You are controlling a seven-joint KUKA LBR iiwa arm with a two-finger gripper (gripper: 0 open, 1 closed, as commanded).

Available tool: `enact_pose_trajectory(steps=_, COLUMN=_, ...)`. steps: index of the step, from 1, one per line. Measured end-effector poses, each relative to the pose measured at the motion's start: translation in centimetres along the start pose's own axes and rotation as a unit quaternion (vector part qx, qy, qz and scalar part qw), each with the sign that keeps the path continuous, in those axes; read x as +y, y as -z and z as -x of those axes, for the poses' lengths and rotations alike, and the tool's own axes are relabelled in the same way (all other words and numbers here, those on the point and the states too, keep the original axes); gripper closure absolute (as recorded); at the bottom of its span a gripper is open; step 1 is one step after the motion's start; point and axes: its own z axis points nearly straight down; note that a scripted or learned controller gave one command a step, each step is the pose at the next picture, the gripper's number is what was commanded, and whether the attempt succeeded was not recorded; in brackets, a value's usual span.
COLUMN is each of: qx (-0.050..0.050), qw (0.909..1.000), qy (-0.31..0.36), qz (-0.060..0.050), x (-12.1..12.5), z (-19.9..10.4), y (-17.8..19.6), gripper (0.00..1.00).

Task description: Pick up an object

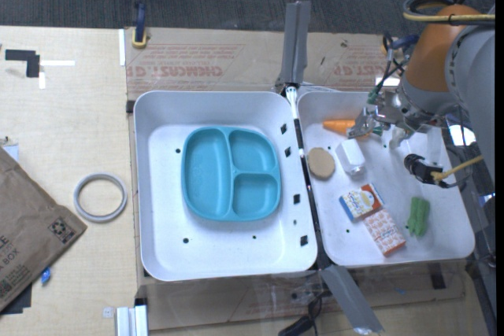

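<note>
My gripper [380, 131] hangs over the back of the right bin [453, 248], open, with nothing between its fingers. An orange carrot [339, 124] lies just left of it. A white oblong object [351, 156] sits a little in front of the gripper, and a tan round cookie [320, 162] lies further left. Nearer the front are a blue and white carton [361, 203], a red and white packet [385, 232] and a green object [418, 216].
The left bin [157, 248] holds a teal divided plate [231, 172]. A black part with a yellow cable [425, 168] hangs off the arm over the right bin. On the bench to the left lie a tape ring [100, 196] and a brown box [27, 240].
</note>
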Motion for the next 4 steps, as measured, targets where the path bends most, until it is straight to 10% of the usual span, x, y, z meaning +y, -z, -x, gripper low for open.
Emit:
enact_pose_trajectory(steps=1, qx=0.0, qw=0.9995, qy=-0.03, qz=-0.001, x=-9.2, z=0.9, y=-0.1, gripper=0.0)
enact_pose_trajectory(steps=2, qx=0.0, qw=0.9995, qy=-0.033, qz=-0.001, x=-9.2, z=1.0, y=0.8, gripper=1.0)
enact_pose_trajectory(steps=3, qx=0.0, qw=0.9995, qy=-0.032, qz=-0.001, x=-9.2, z=1.0, y=0.8, gripper=0.0)
enact_pose_trajectory(steps=4, qx=0.0, qw=0.9995, qy=-0.032, qz=0.0, x=-1.2, z=-0.1, y=-0.1, gripper=0.0)
